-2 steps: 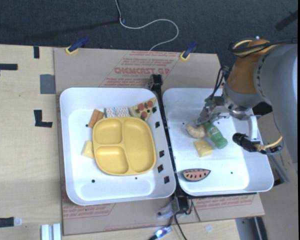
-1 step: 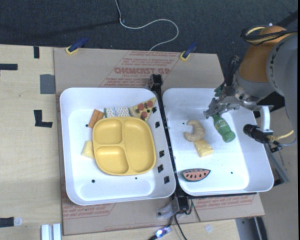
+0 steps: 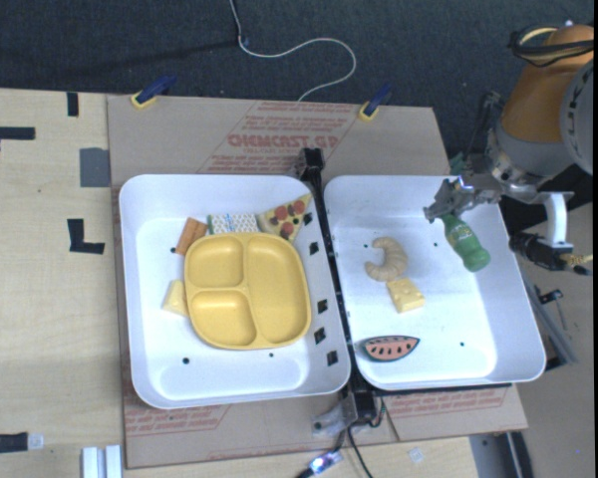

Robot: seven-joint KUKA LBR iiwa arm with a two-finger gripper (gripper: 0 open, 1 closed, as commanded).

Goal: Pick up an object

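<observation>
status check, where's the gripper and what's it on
Gripper over right white bin, at the cap end of green plastic bottle. Grip unconfirmed. Tan croissant nearby, apart.

Green bottle (image 3: 468,246) with pale cap end, lying tilted in right bin (image 3: 498,357), upper right area, cap end up-left at the pincer (image 3: 448,205) tips; grip unclear. Tan croissant (image 3: 388,258) curled near bin centre. Yellow cheese wedge (image 3: 408,295) just below it, touching or nearly so. Watermelon slice (image 3: 391,348), red with green rind, at the front-left rim.
</observation>
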